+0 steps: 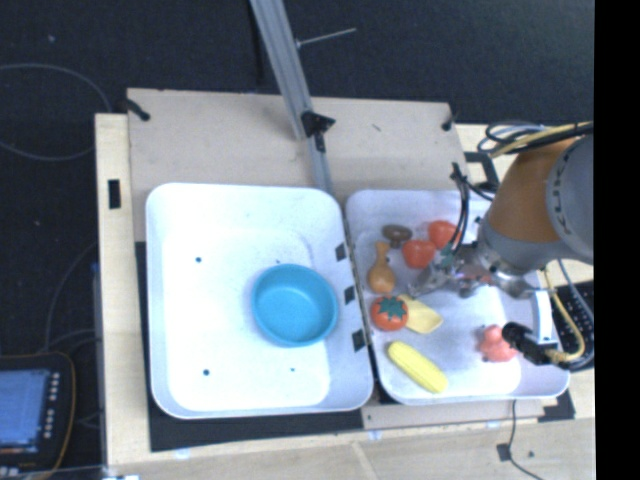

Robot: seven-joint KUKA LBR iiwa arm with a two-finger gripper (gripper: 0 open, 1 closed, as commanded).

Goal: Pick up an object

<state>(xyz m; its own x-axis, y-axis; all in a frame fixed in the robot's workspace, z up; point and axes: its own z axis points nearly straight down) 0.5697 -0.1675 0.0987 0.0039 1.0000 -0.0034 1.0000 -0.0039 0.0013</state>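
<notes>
In the right bin (pixel 520 383) the hand (pixel 437 276) hangs low among the toys, whether spread or pinched one cannot tell, with a red tomato (pixel 390 314) just below-left of it, a red piece (pixel 419 253) touching above, and a yellow banana (pixel 416 366) farther below.

A pale wooden bench (pixel 115 298) carries a tan board (pixel 230 133) at its far side and two shallow white bins set side by side, their inner edges nearly touching. The left bin (pixel 200 228) sits toward the bench's left and near parts, over a dark mat (pixel 250 428) that shows along its near edge. The right bin (pixel 470 383) lies just to the right of it.
</notes>
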